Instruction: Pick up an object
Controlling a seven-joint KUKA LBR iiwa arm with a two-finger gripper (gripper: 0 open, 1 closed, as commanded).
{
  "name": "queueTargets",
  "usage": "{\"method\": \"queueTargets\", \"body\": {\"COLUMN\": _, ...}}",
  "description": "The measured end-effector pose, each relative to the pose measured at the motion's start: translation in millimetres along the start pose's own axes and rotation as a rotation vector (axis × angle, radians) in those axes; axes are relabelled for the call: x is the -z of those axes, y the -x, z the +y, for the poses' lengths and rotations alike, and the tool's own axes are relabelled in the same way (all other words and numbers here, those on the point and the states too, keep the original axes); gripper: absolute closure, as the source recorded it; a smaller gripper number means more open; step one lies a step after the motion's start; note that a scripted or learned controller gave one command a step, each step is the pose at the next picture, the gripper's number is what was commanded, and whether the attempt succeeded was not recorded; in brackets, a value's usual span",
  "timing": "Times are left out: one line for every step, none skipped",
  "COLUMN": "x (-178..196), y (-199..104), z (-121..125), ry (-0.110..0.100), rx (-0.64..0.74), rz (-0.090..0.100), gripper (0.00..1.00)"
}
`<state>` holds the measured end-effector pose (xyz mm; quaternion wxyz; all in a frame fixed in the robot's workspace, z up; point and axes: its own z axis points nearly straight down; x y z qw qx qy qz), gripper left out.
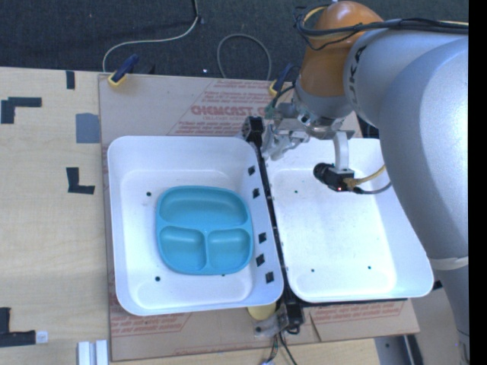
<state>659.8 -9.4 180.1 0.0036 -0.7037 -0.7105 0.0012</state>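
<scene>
Two white bins sit side by side on my table. The left bin (122, 204) holds one blue divided plate (204, 230), lying flat at lower centre of the frame. The right bin (403, 265) is beside it. My tool (283, 137) hangs at upper centre, above the bins' shared edge, gripping nothing I can see.
</scene>
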Motion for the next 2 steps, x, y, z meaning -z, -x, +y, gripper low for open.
{"method": "queueTargets", "body": {"x": 53, "y": 84, "z": -8, "ry": 0.010, "rx": -0.015, "rz": -0.008, "gripper": 1.00}}
{"method": "queueTargets", "body": {"x": 1, "y": 1, "z": -18, "ry": 0.001, "rx": -0.002, "rz": -0.001, "gripper": 1.00}}
